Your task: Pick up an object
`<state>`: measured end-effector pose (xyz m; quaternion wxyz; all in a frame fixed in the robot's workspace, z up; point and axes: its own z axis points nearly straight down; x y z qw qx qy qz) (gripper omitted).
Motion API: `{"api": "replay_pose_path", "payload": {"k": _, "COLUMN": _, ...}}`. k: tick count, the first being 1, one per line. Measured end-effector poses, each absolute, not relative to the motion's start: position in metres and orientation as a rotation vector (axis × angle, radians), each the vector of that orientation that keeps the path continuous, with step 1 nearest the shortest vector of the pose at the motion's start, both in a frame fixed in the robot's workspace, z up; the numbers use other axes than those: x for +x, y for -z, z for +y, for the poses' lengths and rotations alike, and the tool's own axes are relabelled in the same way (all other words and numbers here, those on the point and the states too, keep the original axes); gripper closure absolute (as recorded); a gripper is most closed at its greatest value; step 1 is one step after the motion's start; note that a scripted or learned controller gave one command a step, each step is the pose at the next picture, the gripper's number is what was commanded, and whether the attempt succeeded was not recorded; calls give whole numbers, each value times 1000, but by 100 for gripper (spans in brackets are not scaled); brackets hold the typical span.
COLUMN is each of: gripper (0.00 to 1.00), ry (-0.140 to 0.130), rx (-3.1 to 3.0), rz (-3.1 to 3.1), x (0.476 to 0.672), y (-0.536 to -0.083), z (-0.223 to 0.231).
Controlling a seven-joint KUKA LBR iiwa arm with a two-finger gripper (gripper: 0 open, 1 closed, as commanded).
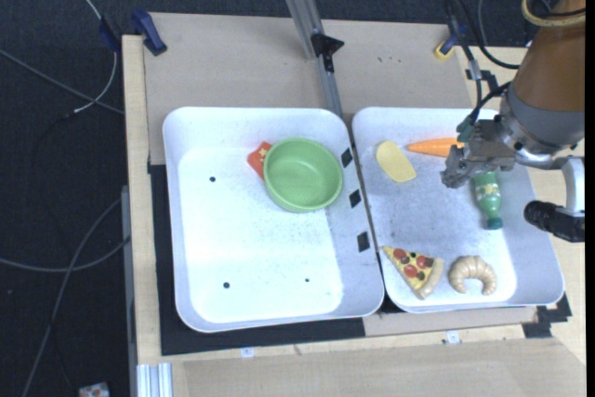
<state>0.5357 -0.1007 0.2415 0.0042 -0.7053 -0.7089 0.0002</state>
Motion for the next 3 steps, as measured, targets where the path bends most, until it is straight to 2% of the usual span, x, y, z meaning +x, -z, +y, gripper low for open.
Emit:
{"api": "replay_pose_path", "payload": {"k": 2, "gripper": 100, "ry": 5, "rx": -2213, "rz": -2229, "x": 556, "y": -256, "z": 8}}
{"api": "replay_pose_path", "payload": {"k": 3, "gripper": 100, "ry": 4, "rx": -2215, "rz": -2226, "x": 559, "y": -256, "z": 56}}
